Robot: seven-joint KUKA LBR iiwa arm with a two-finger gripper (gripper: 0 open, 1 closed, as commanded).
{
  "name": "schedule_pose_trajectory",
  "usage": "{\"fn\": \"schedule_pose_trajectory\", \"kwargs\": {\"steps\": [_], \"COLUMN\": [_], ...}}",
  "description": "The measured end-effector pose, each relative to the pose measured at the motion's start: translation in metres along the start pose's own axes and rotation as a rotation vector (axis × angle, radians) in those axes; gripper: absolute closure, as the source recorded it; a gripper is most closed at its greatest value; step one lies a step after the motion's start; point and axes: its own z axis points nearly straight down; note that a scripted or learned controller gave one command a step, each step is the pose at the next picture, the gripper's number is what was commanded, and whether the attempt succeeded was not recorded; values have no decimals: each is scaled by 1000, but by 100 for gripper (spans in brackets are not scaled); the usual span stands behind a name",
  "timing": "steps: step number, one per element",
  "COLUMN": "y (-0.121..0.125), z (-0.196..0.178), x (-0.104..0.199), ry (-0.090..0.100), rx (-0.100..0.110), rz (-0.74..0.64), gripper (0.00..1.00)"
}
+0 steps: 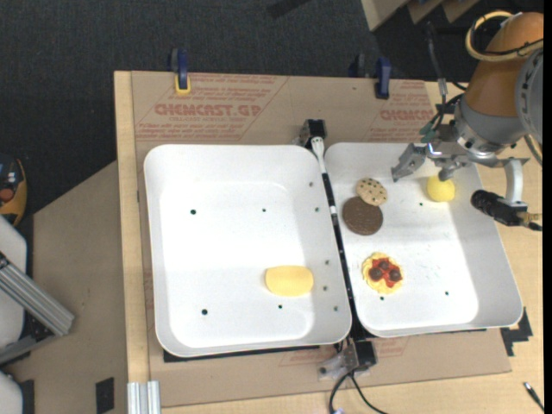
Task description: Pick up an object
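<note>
Hovering over the far part of the right bin (483, 309), the pincer (424, 164) stands spread, with nothing between its fingers (404, 170). One finger points toward the chocolate-chip cookie (372, 190), the other ends just beside the small yellow lemon-like piece (441, 189).

That straddling is the likely trouble. The pincer sits between two candidates and is centred on neither, so a straight descent could clamp on bare bin floor. If it goes for the yellow piece, the near finger may land on top of it and knock it aside toward the bin wall, since it looks rounded and smooth. The cookie lies flat and touches the dark brown disc (362, 216), so fingers may skid over it or nudge both.

The yellow piece looks small, bright, glossy and plump, resting free on the white floor.
</note>
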Motion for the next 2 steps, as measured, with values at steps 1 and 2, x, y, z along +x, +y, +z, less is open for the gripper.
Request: {"fn": "schedule_pose_trajectory", "kwargs": {"steps": [1, 2], "y": [-27, 0], "z": [68, -12], "x": [-50, 24], "ry": [4, 2], "rx": [14, -3], "rz": [10, -2], "gripper": [0, 0]}}
